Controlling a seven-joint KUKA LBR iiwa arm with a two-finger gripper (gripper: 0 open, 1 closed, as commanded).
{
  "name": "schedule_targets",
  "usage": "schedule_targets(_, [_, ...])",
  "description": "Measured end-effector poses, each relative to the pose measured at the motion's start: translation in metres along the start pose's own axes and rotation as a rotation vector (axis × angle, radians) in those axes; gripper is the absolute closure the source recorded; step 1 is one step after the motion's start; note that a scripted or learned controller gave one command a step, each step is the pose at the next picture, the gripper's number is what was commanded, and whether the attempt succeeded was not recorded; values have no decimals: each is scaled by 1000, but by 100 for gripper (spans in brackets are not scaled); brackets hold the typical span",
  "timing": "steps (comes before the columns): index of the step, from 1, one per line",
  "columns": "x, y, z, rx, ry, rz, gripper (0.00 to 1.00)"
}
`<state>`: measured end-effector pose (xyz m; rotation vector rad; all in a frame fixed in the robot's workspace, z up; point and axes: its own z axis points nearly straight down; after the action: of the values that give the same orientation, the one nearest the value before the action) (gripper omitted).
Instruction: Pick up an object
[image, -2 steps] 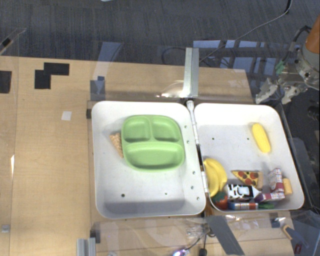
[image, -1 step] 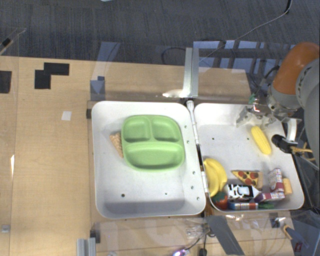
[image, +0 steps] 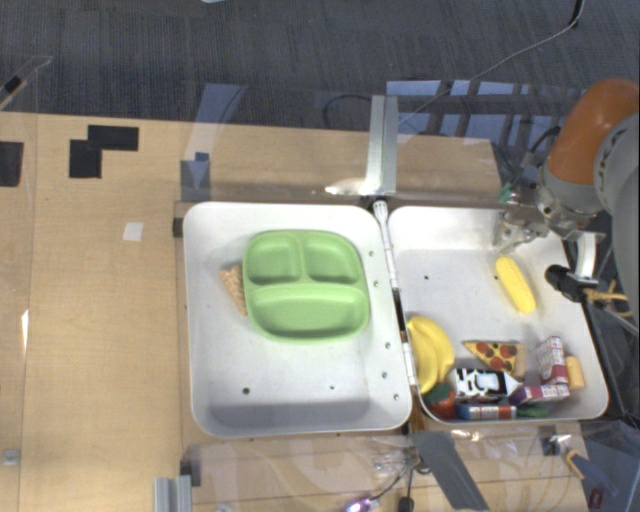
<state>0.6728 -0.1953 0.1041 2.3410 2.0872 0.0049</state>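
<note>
Camera view: gripper (image: 520, 228) hovering at upper right, over the right bin (image: 450, 240); whether it is open, I cannot tell. Approach step underway, judging; next calls for descending onto the corn (image: 516, 284).

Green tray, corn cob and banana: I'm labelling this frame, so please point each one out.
Green tray (image: 303, 305): camera view, floor of its large front compartment.
Corn cob (image: 516, 284): camera view, middle of the yellow cob.
Banana (image: 432, 347): camera view, middle of its curved body.
</note>
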Motion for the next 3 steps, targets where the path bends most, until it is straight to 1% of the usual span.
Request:
schedule_targets(1, [0,0,0,0,0,-1,0])
schedule_targets(2, [-3,-44,15,-6,1,-32,0])
schedule_targets(3, [10,-33,15,-7,-2,-157,0])
